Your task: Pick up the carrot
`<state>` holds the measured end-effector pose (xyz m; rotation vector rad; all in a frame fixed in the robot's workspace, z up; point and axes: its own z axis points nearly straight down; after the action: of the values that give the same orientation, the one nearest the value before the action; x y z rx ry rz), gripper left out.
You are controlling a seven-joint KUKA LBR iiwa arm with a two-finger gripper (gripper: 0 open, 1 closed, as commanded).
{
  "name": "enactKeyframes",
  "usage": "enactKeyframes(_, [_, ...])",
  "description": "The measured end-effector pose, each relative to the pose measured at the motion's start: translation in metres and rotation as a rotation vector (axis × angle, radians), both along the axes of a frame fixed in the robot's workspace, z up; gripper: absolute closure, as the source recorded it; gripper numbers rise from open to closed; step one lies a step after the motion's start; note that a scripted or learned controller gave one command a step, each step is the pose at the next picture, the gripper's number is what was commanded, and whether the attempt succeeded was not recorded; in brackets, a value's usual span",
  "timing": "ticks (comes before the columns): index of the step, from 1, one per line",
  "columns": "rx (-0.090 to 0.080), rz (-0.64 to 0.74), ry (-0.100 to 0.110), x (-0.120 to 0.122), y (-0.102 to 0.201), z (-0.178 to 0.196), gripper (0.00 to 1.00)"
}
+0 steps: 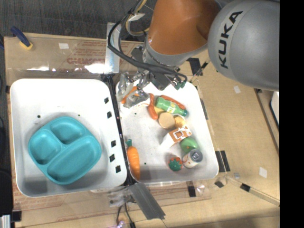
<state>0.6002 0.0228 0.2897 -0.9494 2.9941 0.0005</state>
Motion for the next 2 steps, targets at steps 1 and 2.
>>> enactKeyframes(1, [0.000, 0.108, 0.000, 0.041, 0.021, -0.029, 1.00])
enactKeyframes(2, [0.000, 0.226, 0.002, -0.009, 0.008, -0.083, 1.00])
